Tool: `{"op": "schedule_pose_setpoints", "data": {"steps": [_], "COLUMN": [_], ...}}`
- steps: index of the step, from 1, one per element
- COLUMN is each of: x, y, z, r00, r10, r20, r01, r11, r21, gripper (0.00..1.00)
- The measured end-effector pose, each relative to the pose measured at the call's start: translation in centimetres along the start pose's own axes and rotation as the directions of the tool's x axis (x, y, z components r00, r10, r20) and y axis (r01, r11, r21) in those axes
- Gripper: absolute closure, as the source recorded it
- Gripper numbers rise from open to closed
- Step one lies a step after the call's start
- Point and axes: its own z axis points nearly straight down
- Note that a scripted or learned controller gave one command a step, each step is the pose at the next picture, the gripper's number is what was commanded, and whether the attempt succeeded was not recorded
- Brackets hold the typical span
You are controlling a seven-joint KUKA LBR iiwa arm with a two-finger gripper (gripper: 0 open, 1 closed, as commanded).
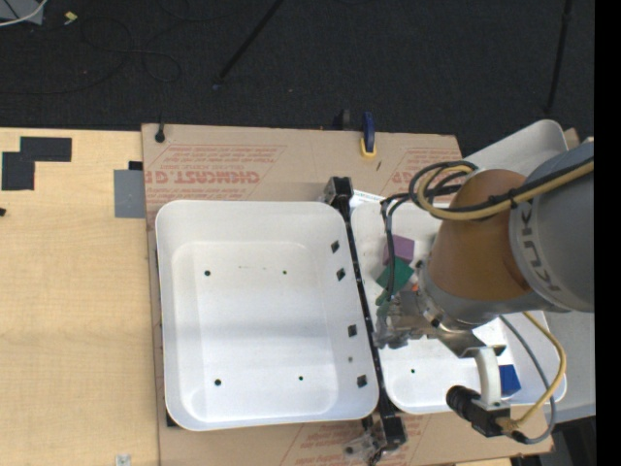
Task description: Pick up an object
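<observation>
Nothing shows as picked up yet: the gripper (393, 323) is low in the right bin (427, 396), near its left wall, and whether it is open or shut I cannot tell. Just above it lie a green object (393, 275) and a purple one (402, 249), and a blue one (508, 378) sits further right, so the grasp and the lift both seem still ahead.
</observation>
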Motion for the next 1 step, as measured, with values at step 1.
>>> {"op": "schedule_pose_setpoints", "data": {"steps": [1], "x": [-3.46], "y": [0.56], "z": [-14.77], "r00": [1.000], "r10": [-0.001], "r20": [0.003], "r01": [0.001], "r11": [1.000], "r21": [-0.028], "gripper": [1.00]}}
